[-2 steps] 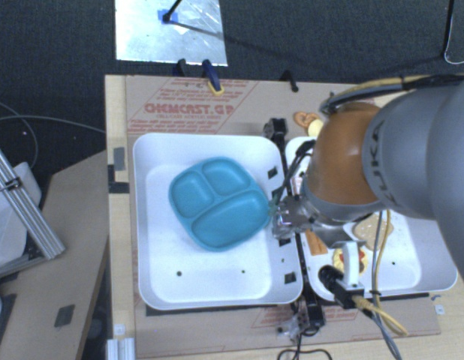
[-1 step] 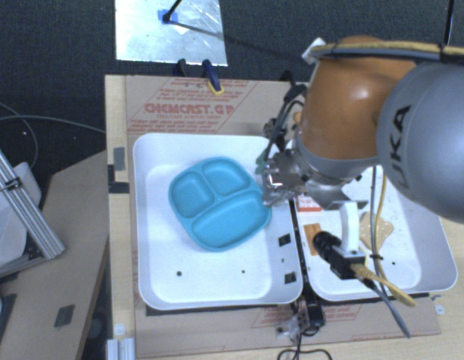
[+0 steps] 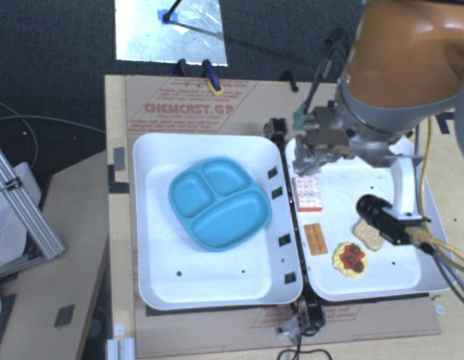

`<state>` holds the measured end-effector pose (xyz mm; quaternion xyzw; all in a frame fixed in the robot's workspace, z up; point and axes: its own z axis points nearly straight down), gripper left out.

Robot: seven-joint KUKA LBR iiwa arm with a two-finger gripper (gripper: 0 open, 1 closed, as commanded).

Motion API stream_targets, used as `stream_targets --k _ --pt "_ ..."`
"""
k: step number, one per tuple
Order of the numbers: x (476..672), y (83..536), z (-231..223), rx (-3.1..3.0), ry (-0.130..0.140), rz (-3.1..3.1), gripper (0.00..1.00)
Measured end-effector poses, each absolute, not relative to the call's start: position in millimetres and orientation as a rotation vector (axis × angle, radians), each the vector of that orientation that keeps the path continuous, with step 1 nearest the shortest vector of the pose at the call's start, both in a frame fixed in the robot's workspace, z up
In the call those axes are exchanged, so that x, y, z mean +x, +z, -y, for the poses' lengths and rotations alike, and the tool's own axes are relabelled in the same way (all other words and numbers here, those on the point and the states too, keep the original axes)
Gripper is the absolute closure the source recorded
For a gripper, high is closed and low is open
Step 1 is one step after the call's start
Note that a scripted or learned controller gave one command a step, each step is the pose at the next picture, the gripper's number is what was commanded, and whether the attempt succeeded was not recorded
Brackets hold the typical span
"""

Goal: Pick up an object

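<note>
A small red and white packet point(image 3: 308, 193) lies flat in the right bin point(image 3: 386, 282), close by the wall that the two bins share. The tool point(image 3: 313, 156) hangs just behind the packet, over the far corner of that bin. It looks very close to the packet's far end, but I cannot tell if they touch. I cannot tell how far open the tool is, and I cannot see anything held in it. The big grey and orange arm point(image 3: 405, 43) rises behind the packet and off to the side. Just in front of the packet lies a little orange bar point(image 3: 315, 238), apart from it. Farther to the front and to the side of the packet sits a round yellow toy with red spots point(image 3: 350, 259). Next to that is a pale tan piece point(image 3: 369, 238), partly hidden. On the other side of the packet, across the wall, a blue plate point(image 3: 218, 202) with three parts lies in the left bin point(image 3: 153, 276). Both bins sit on the bench point(image 3: 187, 105).
</note>
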<state>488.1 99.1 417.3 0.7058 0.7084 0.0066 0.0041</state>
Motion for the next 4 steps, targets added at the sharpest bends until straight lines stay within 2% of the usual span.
stream_targets --k 1,2,3,4 --pt "486.8 439 -132 2.213 0.008 -2.228 1.00" --pt "487.6 449 -130 2.208 0.010 -2.230 1.00" --pt "487.1 451 -107 2.221 0.005 -2.219 1.00" --pt "486.1 387 -145 2.215 -0.004 -2.231 1.00"
